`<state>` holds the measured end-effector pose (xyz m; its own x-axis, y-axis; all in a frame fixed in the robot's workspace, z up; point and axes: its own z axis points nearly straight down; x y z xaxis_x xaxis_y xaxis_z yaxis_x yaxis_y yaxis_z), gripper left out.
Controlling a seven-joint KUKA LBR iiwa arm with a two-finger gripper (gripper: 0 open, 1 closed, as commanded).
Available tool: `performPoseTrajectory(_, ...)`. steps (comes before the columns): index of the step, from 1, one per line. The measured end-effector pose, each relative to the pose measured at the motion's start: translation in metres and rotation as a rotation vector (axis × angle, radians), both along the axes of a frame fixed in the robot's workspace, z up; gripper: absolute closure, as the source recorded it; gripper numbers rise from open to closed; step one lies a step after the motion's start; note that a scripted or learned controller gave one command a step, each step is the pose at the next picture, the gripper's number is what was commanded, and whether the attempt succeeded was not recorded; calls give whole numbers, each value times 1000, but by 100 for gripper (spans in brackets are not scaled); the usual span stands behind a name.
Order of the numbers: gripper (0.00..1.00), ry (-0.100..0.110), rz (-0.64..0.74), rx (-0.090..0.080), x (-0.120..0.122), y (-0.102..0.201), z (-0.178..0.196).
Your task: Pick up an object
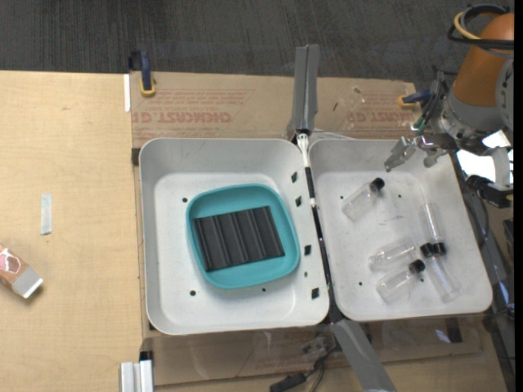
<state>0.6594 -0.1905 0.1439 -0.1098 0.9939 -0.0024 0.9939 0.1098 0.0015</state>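
Several clear vials with black caps lie in the right bin (458,300). One vial (360,200) is near the bin's middle top, a long tube (430,221) lies at the right, and another vial (399,282) is near the front. My gripper (413,154) hangs over the bin's far right corner, above and to the right of the upper vial. Its fingers (395,155) stand open with nothing between them.
The left bin (163,300) holds a teal tray (242,237) with a black ridged insert. A metal divider (306,88) rises between the bins at the back. Clamps (144,76) hold cardboard behind. A small tube (18,273) lies on the bench far left.
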Motion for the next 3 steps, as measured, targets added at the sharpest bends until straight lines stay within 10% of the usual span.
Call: performPoseTrajectory(3, 0, 2, 159, 3, -182, 2, -53)
